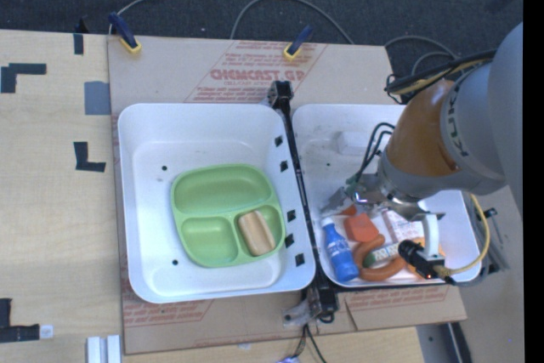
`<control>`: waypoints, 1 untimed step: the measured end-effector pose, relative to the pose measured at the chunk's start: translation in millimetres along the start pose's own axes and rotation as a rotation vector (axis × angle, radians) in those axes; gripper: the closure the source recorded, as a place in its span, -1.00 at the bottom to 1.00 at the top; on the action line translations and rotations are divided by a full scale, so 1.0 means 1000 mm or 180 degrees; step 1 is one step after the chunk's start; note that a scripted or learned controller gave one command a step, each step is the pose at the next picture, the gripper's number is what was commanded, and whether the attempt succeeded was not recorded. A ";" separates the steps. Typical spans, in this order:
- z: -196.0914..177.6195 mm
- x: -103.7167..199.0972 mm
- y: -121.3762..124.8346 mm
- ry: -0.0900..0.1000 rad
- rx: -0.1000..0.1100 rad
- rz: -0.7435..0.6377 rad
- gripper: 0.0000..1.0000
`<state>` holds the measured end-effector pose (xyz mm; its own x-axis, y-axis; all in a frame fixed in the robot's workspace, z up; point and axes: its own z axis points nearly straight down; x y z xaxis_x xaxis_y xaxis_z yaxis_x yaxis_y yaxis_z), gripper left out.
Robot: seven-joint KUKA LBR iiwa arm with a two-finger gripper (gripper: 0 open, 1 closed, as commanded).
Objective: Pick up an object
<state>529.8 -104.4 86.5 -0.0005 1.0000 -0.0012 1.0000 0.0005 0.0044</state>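
Two shallow white bins sit side by side on a cardboard sheet (255, 76). The left bin (149, 140) holds a green divided plate (223, 198), and a tan bread-roll-looking thing (255, 232) lies in that plate's lower right compartment. The other two compartments look bare.

The right bin (323, 140) is where the clutter is, all bunched at its near end: a blue bottle (338, 251) lying by the divider wall, an orange-red block (363, 227) just right of it, a curved reddish-brown sausage-like piece (382, 266) below that, and some white packaging with print (404, 229) to the right. A pale, flat thing (348, 140) lies near the bin's far end, too washed out to identify.

The arm (450, 132) comes in from the right, and the gripper (355, 198) hangs low over the right bin, right above the orange-red block and the bottle. Honestly can't tell whether the claw is wide, narrow, or gripping anything, since the wrist blocks it.
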 end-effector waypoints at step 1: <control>-0.010 -0.001 0.001 -0.0005 -0.0002 0.0001 1.00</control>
<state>530.3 -105.3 96.6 -0.0002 1.0000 -0.0029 1.0000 0.0002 0.0050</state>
